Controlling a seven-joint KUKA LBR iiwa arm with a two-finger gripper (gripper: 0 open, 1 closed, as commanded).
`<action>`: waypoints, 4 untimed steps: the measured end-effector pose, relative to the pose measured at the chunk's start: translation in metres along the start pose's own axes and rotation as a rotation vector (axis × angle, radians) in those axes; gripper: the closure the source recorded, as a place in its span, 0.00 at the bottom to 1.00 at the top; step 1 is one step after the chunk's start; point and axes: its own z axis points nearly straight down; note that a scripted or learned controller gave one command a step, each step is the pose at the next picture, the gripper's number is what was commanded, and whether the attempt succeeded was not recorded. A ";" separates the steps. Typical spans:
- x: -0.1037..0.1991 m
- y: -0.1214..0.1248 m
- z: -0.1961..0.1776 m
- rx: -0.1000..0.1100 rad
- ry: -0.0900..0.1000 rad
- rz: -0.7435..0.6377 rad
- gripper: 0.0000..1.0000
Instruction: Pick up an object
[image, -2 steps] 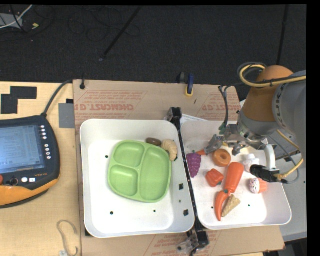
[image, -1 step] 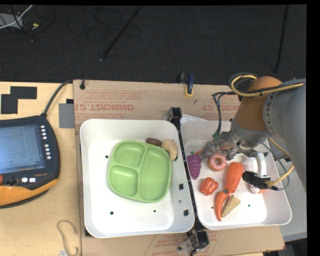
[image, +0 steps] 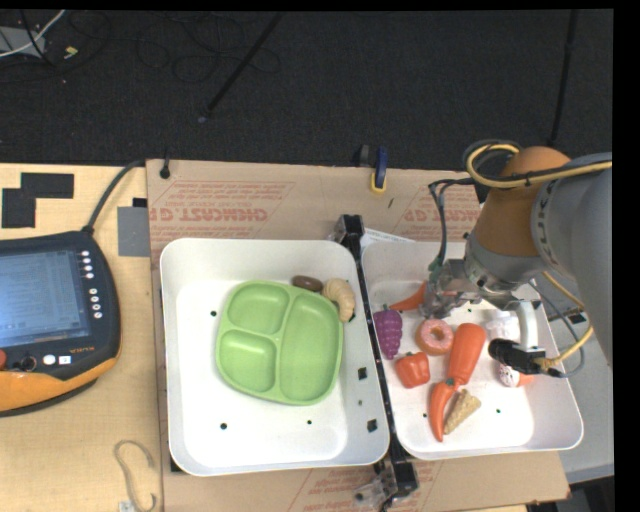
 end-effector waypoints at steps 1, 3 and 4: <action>0.009 -0.001 -0.054 -0.007 -0.001 -0.001 1.00; 0.008 0.003 -0.131 -0.004 -0.001 -0.001 1.00; 0.069 -0.011 -0.127 0.000 0.001 -0.004 1.00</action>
